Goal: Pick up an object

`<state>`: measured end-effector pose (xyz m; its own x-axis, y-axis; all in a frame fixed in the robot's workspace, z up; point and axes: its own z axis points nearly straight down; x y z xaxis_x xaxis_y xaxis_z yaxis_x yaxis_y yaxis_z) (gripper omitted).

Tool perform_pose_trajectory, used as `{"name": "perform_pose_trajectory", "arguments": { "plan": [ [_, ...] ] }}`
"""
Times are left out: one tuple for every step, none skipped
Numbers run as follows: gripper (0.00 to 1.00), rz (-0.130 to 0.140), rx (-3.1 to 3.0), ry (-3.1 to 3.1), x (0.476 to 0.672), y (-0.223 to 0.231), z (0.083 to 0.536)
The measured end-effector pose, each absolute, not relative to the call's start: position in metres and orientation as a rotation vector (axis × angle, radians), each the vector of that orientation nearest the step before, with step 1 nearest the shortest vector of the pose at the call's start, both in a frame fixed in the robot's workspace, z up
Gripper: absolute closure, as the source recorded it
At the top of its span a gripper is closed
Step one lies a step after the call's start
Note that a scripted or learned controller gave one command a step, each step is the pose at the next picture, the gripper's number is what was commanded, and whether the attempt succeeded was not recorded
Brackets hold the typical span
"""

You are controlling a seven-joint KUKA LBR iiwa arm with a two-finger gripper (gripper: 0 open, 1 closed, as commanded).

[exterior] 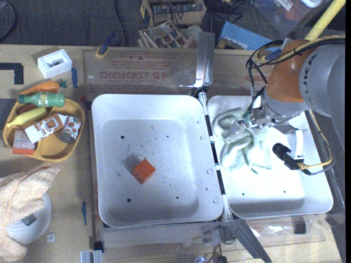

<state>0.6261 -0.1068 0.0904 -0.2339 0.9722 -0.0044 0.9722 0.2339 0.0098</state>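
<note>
A small orange cube [144,171] lies on the floor of the left bin [109,114], left of its middle. A crumpled pale green cloth [237,142] lies in the left half of the right bin [285,199]. My gripper [245,123] hangs low over the cloth's upper part, with the grey arm and its orange band [288,75] rising to the upper right. The fingers blend into the cloth folds, and whether anything is gripped is not visible.
A yellow bowl [44,133] with toy food and packets stands at the far left of the bench. A beige cloth [24,201] lies at the lower left. A white box [55,63] sits at the upper left. Cables [307,166] trail across the right bin.
</note>
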Motion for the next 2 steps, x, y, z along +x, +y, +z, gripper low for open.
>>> {"name": "perform_pose_trajectory", "arguments": {
  "plan": [
    [1.00, 0.013, 1.937, 2.454, 0.628, -0.108, 0.102],
    [1.00, 0.000, 2.121, 2.314, 0.667, -0.063, 0.185]
  ]
}}
